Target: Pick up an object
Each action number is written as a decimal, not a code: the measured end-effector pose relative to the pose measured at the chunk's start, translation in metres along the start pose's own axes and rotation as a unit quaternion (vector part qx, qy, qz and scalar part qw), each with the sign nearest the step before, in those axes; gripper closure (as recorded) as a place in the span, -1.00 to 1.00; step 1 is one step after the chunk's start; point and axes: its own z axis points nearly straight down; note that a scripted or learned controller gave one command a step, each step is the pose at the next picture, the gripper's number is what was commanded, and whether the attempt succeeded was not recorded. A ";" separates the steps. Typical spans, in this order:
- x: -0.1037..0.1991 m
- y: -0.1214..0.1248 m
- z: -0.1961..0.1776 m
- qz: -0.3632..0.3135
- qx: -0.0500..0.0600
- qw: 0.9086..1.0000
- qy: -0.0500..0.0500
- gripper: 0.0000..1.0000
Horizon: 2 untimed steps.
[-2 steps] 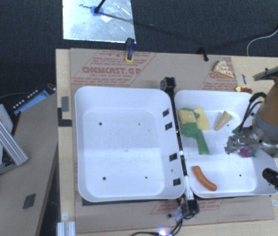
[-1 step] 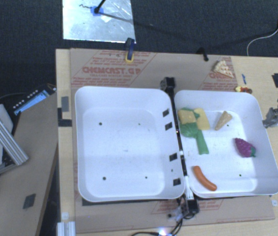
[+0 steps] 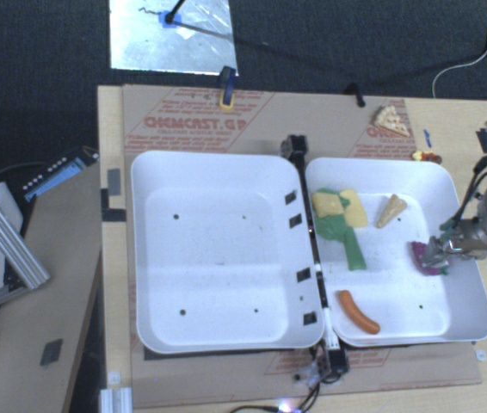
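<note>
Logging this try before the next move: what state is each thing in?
Pincer: low at the right bin's right wall, at the purple piece.
Purple piece: lying under the pincer tip.
Orange sausage: lying flat, apart.
Green piece: lying flat, touching the yellow piece.
Tan wedge: lying alone.

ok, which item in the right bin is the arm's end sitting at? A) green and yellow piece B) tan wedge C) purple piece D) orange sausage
C: the gripper sits at the purple piece near the right bin's right wall, while the orange sausage, the green and yellow piece and the tan wedge lie apart from it.
</note>
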 end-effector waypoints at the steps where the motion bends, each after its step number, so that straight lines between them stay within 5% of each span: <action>1: -0.014 0.000 0.121 0.000 0.001 1.000 -0.001 1.00; 2: 0.032 0.003 0.057 -0.003 -0.004 1.000 -0.001 1.00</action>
